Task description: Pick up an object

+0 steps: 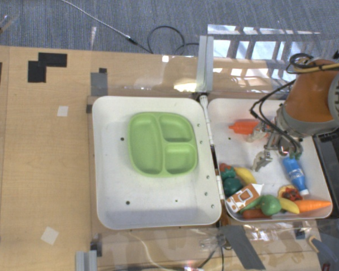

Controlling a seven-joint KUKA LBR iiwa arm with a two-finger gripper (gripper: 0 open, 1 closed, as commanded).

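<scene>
My gripper (269, 154) hangs over the middle of the right bin (226, 114), under the grey arm with its orange band. It is open with nothing between its fingers. A blue bottle (294, 174) lies just to its right. An orange-red toy (244, 127) lies to its upper left. Below it sit a yellow banana (246, 175) and a dark green toy (230, 178). Along the bin's near edge are a small orange-and-white box (243, 196), a green pepper (270, 205), another yellow piece (288, 206) and an orange carrot (313, 206).
The left bin (110, 196) holds a green divided plate (162, 144). A raised divider (211, 151) separates the two bins. A metal frame (254, 44) stands behind the right bin. Black cables (263, 103) loop from the arm over the bin.
</scene>
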